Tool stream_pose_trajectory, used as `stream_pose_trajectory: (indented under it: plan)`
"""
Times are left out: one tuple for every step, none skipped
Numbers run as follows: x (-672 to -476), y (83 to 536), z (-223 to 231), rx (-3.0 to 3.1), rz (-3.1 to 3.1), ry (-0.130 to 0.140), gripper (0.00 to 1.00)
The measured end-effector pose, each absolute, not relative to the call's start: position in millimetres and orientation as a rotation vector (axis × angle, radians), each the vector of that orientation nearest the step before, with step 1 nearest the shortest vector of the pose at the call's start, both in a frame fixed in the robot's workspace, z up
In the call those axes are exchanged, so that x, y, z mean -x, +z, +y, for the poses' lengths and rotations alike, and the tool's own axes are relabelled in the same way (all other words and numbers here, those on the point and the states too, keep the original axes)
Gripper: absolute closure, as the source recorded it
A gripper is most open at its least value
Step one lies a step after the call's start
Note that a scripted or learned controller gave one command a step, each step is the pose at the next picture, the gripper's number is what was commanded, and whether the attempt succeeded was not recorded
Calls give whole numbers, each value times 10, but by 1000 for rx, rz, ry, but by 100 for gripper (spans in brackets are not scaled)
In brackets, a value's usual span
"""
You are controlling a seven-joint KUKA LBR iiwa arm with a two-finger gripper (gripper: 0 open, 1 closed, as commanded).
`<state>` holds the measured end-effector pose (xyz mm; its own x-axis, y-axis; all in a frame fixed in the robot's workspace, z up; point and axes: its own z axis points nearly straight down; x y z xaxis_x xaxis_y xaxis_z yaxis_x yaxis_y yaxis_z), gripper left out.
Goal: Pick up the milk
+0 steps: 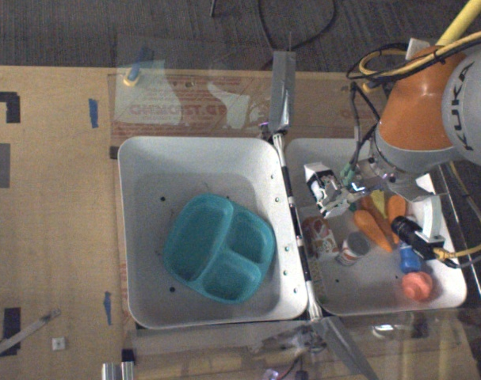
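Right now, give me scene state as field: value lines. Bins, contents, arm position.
left bin: holds a teal divided plate, three compartments, lying flat
right bin: holds a small milk carton by the left wall, a grey cup, orange carrots, a blue item, a pink item
arm: over the right bin's upper part
gripper: above the milk carton, nothing seen held
jaws: open or shut cannot be judged

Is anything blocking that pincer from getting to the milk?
Nothing visible does. The pincer hangs in the right bin, just above the milk carton lying by the bin's left wall. The carrots and the small can lie to the side, not between them.
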<state>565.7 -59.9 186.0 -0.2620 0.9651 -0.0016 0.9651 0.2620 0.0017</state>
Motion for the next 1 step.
stream_pose_trajectory:
  plan:
    - [-6060, 1848, -364, -1800, 2571, 1, 100]
